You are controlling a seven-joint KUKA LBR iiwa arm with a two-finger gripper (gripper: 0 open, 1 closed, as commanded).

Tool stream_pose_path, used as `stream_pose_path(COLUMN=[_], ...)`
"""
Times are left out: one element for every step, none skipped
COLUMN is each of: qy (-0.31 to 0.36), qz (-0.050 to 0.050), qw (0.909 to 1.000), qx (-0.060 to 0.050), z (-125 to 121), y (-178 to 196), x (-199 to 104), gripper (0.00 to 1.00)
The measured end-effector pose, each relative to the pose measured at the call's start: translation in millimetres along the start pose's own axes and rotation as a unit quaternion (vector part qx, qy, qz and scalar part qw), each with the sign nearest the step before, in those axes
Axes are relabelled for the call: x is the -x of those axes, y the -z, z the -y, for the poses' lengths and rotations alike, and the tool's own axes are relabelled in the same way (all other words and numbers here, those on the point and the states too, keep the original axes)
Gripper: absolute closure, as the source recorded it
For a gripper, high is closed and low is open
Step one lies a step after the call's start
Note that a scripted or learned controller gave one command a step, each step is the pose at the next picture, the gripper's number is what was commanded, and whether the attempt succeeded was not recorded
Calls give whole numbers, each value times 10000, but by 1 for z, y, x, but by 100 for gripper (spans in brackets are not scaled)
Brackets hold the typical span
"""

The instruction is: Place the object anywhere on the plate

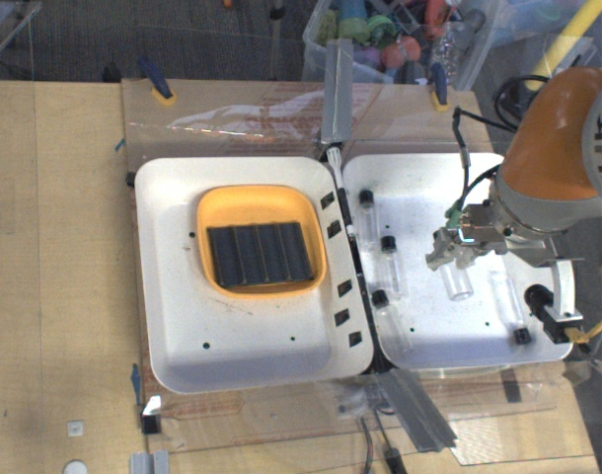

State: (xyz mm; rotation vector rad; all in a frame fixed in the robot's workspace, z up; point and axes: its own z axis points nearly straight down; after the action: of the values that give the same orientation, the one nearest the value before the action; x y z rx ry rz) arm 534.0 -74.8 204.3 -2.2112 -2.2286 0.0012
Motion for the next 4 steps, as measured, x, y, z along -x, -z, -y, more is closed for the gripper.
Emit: stream_pose_path(qy=[656, 2131, 2966, 2966], qz=[10, 10, 12, 12], qw=[9978, 9770, 9550, 9550], qx=[8, 16, 20, 21], z=[-44, -87, -100, -100], y=[-6, -21, -14, -14], x=[-7, -28, -53, -53], gripper=[100, 100, 100, 0])
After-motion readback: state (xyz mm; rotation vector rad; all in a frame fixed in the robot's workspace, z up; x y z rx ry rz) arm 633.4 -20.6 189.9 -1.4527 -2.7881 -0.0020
